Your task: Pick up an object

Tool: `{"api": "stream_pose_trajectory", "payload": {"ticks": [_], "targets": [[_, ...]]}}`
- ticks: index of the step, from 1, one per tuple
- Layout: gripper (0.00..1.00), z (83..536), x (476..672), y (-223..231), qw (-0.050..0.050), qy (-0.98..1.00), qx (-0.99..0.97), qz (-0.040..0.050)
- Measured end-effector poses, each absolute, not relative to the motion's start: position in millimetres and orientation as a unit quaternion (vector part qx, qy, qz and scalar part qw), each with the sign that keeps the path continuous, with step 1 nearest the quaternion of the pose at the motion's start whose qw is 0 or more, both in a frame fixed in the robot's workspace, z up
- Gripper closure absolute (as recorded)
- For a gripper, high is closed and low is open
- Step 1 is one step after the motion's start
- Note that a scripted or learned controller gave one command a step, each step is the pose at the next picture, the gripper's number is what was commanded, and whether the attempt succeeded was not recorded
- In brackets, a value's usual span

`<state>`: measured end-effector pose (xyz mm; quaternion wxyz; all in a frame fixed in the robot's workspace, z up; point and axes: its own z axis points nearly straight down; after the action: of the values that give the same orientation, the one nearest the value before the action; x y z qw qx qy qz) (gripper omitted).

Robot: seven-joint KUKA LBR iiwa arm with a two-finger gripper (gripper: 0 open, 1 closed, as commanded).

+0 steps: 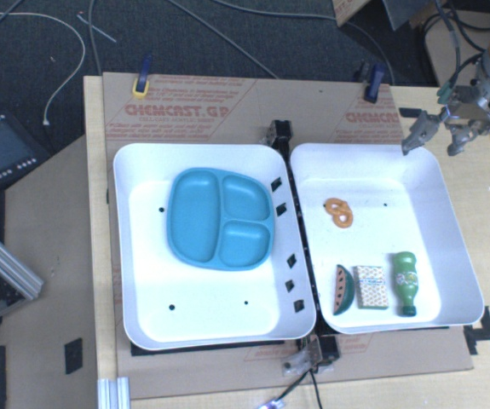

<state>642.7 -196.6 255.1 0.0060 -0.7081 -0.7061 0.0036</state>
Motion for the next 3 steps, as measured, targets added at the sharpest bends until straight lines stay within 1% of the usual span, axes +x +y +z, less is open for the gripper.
{"api": "stream_pose_trajectory", "payload": {"ticks": [1,2,3], "targets": [[0.00,263.7,645.1,-195.8,0.000,-0.707,-0.707,-0.0001],[0.00,208.2,636.0,-189.9,0.003,-0.707,-0.707,0.0016],[0.00,145.4,633.5,-186.0,0.003,-0.707,-0.707,0.0015]]}}
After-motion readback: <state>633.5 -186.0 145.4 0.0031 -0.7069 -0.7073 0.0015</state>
